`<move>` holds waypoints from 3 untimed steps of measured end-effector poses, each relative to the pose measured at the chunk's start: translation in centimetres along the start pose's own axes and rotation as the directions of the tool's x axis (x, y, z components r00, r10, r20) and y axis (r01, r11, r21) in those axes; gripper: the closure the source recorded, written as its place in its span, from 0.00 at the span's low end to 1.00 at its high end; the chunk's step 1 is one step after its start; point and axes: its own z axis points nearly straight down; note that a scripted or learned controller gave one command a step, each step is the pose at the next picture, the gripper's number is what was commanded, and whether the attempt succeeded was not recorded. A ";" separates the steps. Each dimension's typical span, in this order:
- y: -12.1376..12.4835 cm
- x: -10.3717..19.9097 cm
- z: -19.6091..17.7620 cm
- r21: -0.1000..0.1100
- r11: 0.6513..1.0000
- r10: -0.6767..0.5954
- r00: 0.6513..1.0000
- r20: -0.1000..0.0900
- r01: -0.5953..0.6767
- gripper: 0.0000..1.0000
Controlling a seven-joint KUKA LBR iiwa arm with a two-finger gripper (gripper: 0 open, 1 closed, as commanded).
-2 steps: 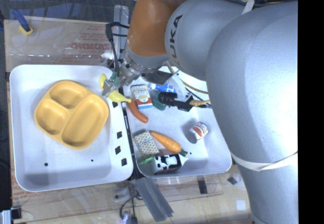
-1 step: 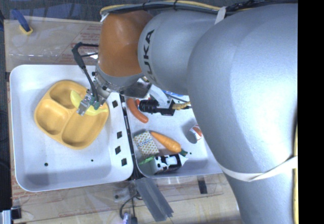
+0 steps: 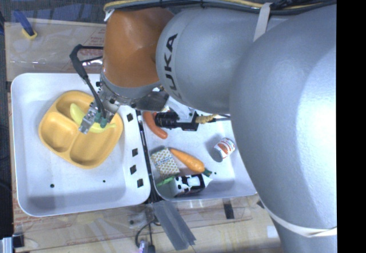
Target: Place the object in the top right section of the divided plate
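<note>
Your end effector sits over the yellow divided plate, fingers narrowed around a yellow-green object in its top right section.

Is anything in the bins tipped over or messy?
Yes. In the right white bin, the small black-and-white bottle lies on its side beside the orange carrot. The yellow divided plate in the left bin looks fine.

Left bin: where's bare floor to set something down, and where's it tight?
Left bin: bare floor runs along the near wall below the yellow divided plate, and in the far-left corner beside it. Tight at the plate's upper right, where the claw hangs over a yellow-green object. Right bin: carrot, sausage, can crowd it.
</note>
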 end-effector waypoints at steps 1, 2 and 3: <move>-0.9 2.2 -5.8 -0.001 0.986 -0.168 0.986 0.002 0.168 1.00; 1.9 -4.9 -1.5 0.000 0.958 -0.287 0.958 0.001 0.287 1.00; 3.3 -1.7 1.0 0.000 0.939 -0.344 0.939 0.000 0.344 1.00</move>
